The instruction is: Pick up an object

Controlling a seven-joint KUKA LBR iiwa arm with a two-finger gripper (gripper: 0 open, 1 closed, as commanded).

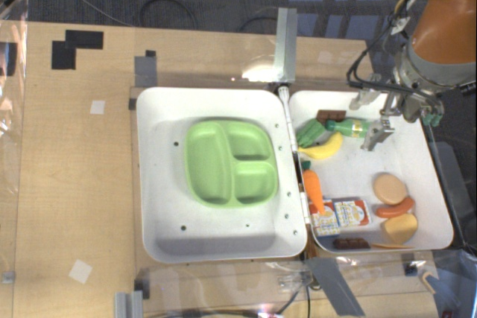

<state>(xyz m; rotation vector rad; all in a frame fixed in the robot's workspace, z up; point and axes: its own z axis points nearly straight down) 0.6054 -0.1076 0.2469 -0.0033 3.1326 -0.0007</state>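
My gripper [370,121] hangs over the back of the right bin [440,190], open, its two fingers spread with nothing between them. Just below and left of it lies a green bottle [344,128] with a yellow cap end, beside a brown block [331,116], a green leafy toy [311,133] and a yellow banana [322,150]. Further forward in that bin are an orange carrot [314,192], a printed snack packet [340,214], a tan bread roll [390,188], a red sausage [394,206], an orange-yellow piece [400,228] and a dark bar [350,243].
The left bin [156,234] holds a green divided plate [229,162]. A metal post [286,48] stands behind the wall shared by the bins. The arm's orange-banded wrist [446,26] and cables loom over the right bin's back right corner.
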